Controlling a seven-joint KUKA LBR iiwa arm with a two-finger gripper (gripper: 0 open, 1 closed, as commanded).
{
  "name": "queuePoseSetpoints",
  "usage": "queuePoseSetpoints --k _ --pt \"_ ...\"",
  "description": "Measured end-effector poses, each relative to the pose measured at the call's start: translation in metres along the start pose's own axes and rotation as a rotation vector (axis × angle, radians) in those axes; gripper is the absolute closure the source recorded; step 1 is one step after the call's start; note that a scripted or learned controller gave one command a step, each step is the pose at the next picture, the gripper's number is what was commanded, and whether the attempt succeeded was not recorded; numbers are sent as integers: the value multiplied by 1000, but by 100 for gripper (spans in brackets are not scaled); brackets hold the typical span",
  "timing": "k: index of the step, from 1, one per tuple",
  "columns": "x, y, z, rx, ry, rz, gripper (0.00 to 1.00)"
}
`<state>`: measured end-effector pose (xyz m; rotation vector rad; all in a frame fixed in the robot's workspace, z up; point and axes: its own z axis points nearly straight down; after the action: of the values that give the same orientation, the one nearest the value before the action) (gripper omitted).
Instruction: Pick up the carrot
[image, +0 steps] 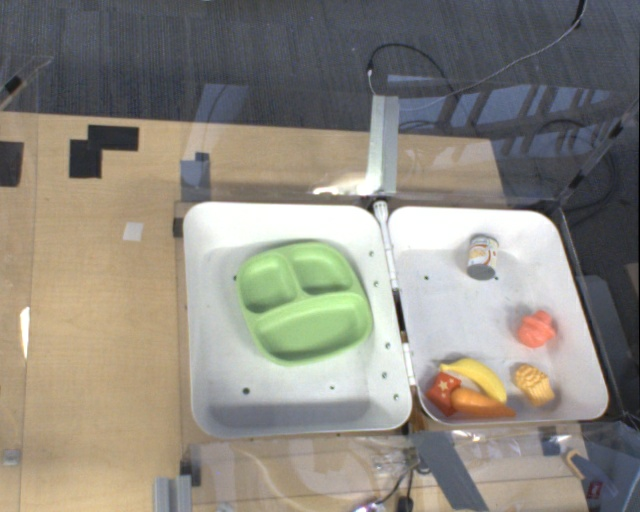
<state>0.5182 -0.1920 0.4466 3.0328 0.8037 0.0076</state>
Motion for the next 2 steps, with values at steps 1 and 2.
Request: queuePoseSetpoints --k 1,2 --pt "2 0 -11 -2 1 -12 100" --pt "4 -1 -22 -4 2 -24 100"
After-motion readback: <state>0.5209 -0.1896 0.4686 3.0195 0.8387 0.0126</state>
